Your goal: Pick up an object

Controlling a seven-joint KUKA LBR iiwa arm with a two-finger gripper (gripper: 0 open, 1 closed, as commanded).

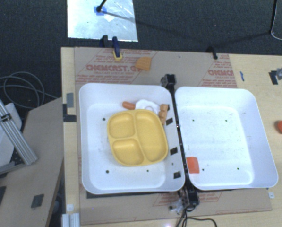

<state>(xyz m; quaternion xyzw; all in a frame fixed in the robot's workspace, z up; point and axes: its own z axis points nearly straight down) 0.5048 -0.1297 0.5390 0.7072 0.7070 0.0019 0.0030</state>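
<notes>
right bin point(254, 126) sitting mostly bare | orange block point(192, 164) lying by its front-left corner | yellow divided plate point(137, 137) filling left bin point(91, 141) | gripper: can't tell

Even overhead light, soft shadows; bins point(216, 98) overexposed, slight blur

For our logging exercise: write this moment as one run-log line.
left bin: yellow divided tray, orange sausage, white piece, tan block | right bin: orange-red block | pick: not started
</notes>
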